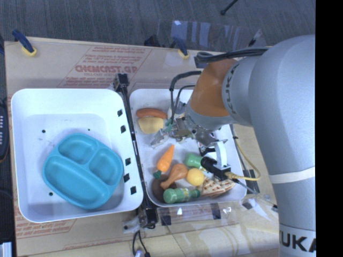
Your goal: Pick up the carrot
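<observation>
Here the carrot (pixel 165 158) lies tilted in the right bin (pixel 138 143), near its middle, just above a chicken drumstick (pixel 176 174) and well below a hot dog (pixel 151 113). The hand (pixel 161 138) hovers just above the carrot; whether it is spread or pressed together I cannot tell
</observation>
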